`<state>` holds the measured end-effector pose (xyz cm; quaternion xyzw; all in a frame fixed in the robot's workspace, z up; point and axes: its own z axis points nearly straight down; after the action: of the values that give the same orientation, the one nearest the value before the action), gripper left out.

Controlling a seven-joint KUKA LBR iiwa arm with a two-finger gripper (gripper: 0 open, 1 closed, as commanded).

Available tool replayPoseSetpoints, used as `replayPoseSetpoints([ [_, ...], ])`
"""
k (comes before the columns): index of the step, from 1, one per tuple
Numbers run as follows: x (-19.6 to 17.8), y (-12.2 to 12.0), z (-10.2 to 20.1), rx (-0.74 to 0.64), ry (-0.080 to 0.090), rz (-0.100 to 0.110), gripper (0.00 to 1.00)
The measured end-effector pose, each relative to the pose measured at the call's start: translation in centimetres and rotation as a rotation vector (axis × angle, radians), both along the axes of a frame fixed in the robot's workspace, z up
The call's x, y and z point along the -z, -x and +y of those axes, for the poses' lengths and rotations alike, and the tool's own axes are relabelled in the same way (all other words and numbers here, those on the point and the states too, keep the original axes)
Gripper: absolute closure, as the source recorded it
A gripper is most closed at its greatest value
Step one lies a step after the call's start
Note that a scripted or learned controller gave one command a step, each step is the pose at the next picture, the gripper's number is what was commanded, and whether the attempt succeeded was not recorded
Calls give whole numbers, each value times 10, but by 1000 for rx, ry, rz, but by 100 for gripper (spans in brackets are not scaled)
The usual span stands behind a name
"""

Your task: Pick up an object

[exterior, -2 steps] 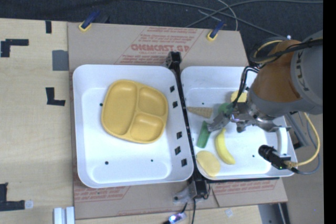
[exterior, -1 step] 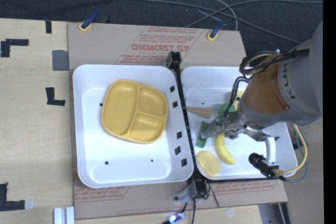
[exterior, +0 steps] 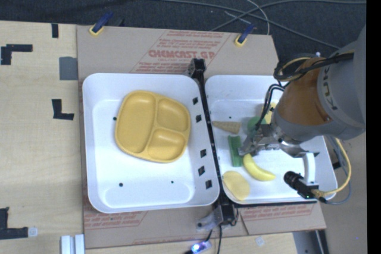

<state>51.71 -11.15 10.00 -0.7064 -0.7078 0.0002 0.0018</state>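
Objects for picking lie in the right bin (exterior: 223,87): a banana (exterior: 258,169) near the front, a pale yellow oval piece (exterior: 237,185) at the front left corner, a green block (exterior: 234,150) standing along the left side, and a tan wedge (exterior: 227,126) just behind it. All four rest on the bin floor, so as far as this moment shows, nothing is lifted and the pick is not done.

Low over these things sits the pincer (exterior: 256,144), its tip between the green block and the upper end of the banana, close to both and perhaps touching one of them; which one cannot be made out. Dark metal and cables crowd the tip, so I cannot tell whether it is spread or pressed together, and nothing can be seen gripped in it. My judgement is that the try is at the reaching or closing stage, with the banana or the green block as the likely target; a secure hold and the lift both remain.

Behind the pincer the arm (exterior: 309,101) fills the right half of that bin. In the left bin (exterior: 95,128) lies a yellow divided plate (exterior: 152,125), well apart from the action. Both bins stand on cardboard (exterior: 178,47) on the wooden surface (exterior: 36,128).
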Motion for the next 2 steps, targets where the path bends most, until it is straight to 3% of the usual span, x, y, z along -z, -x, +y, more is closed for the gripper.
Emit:
replayPoseSetpoints([
  [2,-109,6,-18,2,4,-6,100],
])
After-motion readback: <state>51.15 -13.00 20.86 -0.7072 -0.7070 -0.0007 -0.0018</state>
